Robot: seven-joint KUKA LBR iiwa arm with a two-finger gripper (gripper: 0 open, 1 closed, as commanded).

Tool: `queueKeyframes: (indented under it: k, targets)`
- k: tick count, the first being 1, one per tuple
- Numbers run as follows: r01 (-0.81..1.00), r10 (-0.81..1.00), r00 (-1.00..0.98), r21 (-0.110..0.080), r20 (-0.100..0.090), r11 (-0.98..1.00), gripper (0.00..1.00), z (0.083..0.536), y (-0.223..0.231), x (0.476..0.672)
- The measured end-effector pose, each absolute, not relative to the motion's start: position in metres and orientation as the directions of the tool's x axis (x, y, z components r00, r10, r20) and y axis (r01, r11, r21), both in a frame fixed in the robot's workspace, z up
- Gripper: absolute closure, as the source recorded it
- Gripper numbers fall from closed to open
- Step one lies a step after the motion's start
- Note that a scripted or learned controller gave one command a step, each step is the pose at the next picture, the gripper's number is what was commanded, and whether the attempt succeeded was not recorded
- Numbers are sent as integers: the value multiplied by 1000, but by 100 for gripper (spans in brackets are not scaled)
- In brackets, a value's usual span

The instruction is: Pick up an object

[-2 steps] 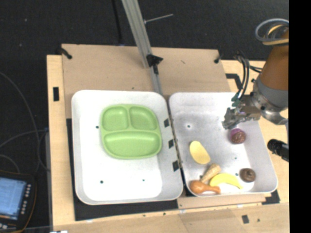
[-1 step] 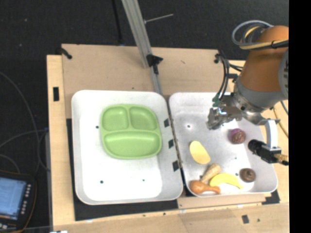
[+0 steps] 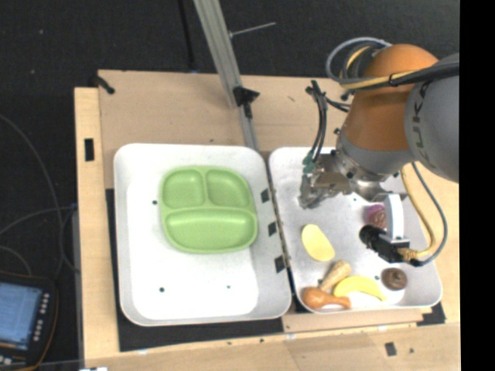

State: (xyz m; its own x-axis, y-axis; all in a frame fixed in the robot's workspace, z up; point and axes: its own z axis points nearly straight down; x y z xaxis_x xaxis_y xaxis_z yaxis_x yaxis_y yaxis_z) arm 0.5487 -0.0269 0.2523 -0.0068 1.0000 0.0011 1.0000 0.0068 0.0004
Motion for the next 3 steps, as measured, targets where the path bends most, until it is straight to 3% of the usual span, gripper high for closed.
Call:
queueKeyframes:
  k: [2, 3]
  targets:
    - [1000, 1000, -8, -1, 1, 8, 100, 241, 83, 539]
    - [1000, 1000, -4, -1, 0, 4, 100, 232, 87, 524]
